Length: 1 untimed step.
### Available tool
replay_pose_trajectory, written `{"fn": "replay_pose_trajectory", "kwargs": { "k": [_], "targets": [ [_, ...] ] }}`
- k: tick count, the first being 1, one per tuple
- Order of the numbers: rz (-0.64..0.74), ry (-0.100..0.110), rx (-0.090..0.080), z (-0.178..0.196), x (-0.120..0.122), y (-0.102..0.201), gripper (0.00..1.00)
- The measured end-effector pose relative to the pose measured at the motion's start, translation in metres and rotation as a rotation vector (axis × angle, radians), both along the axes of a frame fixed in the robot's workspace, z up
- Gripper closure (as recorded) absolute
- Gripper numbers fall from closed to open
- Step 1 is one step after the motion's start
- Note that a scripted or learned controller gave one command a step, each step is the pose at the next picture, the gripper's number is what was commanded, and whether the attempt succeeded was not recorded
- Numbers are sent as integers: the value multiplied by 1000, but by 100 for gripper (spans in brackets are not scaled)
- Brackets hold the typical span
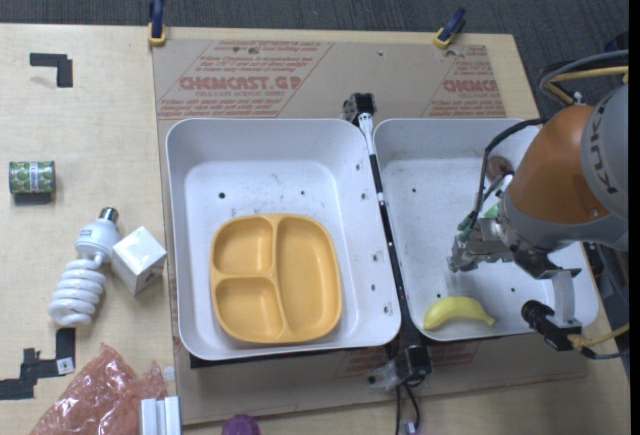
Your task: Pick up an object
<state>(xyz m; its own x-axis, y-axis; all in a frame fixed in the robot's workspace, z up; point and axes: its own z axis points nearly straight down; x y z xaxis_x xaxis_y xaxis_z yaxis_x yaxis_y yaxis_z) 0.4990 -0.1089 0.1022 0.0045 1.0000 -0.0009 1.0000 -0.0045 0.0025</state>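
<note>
A yellow banana (458, 313) lies near the front edge of the right bin (420, 163). My gripper (463, 257) hangs low inside that bin, just above and behind the banana, under the grey arm with its orange band (560, 168). Nothing is seen between the fingers, and their state is too small and dark to read. A yellow three-compartment plate (276, 277) rests in the left bin (200, 173).
Left of the bins, on the bench, lie a spiral light bulb (82, 275), a white cube (138, 259), a small green can (31, 179) and a red mesh bag (95, 393). Clamps (157, 19) hold the cardboard sheet at the back.
</note>
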Motion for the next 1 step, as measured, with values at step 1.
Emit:
{"fn": "replay_pose_trajectory", "kwargs": {
  "k": [1],
  "targets": [
    [3,1,0,40,11,-41,100]
  ]
}}
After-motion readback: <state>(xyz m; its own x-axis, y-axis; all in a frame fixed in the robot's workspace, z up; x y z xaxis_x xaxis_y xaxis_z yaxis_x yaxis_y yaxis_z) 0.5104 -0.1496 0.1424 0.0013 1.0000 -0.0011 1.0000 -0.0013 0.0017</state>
